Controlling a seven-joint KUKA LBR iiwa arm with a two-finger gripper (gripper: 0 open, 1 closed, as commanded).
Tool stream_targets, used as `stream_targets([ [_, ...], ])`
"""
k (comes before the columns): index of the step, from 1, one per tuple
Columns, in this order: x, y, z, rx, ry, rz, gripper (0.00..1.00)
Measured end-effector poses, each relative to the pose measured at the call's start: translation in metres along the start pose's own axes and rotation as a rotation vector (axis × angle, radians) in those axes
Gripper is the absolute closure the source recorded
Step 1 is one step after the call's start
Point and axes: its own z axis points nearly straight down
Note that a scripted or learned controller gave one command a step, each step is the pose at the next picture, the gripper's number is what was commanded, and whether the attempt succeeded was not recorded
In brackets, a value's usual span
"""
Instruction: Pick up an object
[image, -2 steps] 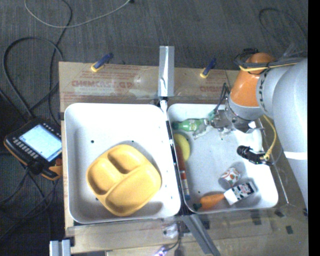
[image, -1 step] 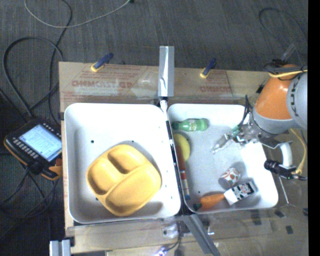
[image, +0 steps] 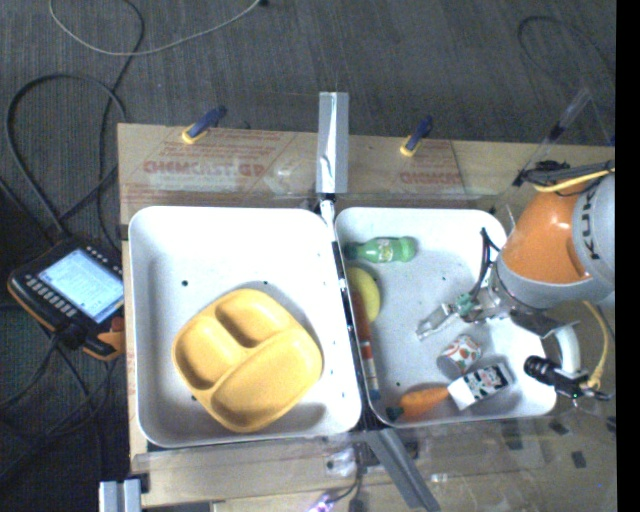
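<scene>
Right bin (image: 420, 222): open, empty hand (image: 440, 319) amid bottle (image: 383, 250), banana (image: 364, 293), carrot (image: 424, 402), 2 small boxes (image: 470, 368).

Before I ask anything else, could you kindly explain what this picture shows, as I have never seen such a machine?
It is one camera above a bench, looking down at a slant. The grey and orange robot arm reaches in from the right, and its gripper hangs over the right bin, holding nothing I can see. That bin holds a green bottle, a banana, a carrot and two small boxes. The left bin holds a yellow divided tray.
</scene>
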Motion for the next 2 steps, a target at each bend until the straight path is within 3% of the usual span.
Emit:
stream_targets([
  [1,0.030,-0.040,-0.019,0.022,0.013,-0.045,0.00],
  [2,0.011,-0.046,0.000,0.008,0.012,-0.028,0.00],
])
